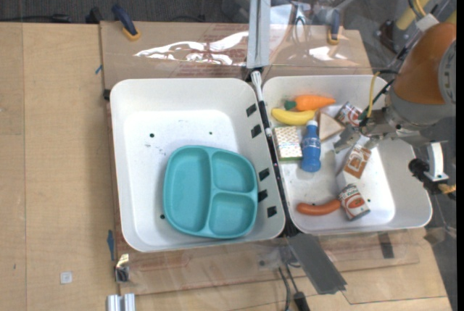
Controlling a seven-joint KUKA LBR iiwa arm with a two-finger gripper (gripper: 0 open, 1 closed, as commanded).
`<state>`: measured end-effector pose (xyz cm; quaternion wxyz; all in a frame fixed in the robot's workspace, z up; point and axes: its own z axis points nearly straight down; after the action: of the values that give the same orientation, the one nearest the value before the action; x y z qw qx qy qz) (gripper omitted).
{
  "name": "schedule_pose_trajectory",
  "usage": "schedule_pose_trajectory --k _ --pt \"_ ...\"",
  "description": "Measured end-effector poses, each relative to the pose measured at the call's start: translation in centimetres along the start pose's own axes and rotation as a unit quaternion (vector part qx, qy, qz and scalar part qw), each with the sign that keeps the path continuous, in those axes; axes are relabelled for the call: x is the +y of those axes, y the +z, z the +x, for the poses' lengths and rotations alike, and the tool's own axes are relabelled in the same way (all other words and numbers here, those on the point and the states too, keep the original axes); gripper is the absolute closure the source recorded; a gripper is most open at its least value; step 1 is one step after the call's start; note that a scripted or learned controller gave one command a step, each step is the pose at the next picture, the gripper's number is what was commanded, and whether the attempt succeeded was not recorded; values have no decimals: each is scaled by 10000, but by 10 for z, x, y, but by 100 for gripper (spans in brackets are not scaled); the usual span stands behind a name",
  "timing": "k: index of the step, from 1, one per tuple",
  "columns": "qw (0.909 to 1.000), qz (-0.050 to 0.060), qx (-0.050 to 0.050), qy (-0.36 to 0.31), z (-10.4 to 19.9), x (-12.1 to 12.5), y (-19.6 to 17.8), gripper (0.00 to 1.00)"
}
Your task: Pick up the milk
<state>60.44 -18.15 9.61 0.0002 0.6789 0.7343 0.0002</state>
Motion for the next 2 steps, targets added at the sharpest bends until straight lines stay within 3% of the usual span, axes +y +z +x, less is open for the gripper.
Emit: schedule_pose_trajectory --k 1,2 --pt "9990 -83 -28 -444 22 -67 5 0" --pt "9990 -79 -32 -443 30 -94 5 0"
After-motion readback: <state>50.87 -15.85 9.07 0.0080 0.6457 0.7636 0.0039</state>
